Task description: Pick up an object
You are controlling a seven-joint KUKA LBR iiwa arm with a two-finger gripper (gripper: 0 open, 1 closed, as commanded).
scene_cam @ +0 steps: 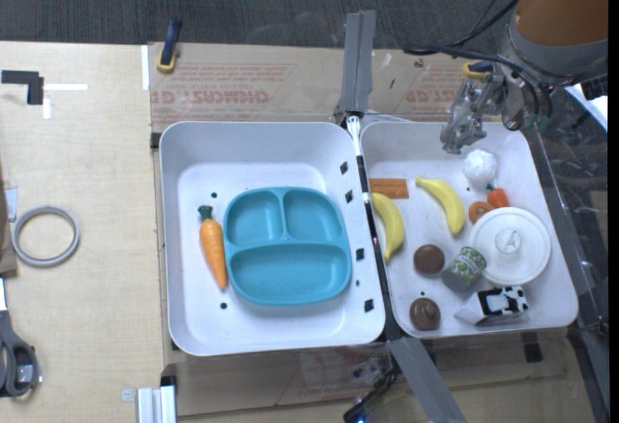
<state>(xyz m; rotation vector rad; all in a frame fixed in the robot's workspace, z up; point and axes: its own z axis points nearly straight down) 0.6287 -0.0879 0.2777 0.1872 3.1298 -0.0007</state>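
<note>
My gripper [464, 129] hangs over the back edge of the right bin [542, 169], just behind a white crumpled object [480, 165]. In that bin lie two bananas [390, 223] [443, 203], an orange-brown block [389, 187], a small orange and red piece [488, 203], a white round bowl [511, 244], two brown balls [428, 259] [424, 313], a green and white can [466, 266] and a black and white object [501, 303]. The left bin [184, 169] holds a carrot [213, 247] and a blue divided plate [287, 245].
A grey divider bar [358, 63] runs between the bins at the back. On the bench to the left lie a tape ring [44, 235] and scissors [14, 368]. A blue and yellow clamp [171, 44] sits at the cardboard's back corner. Cables [464, 34] hang near the arm.
</note>
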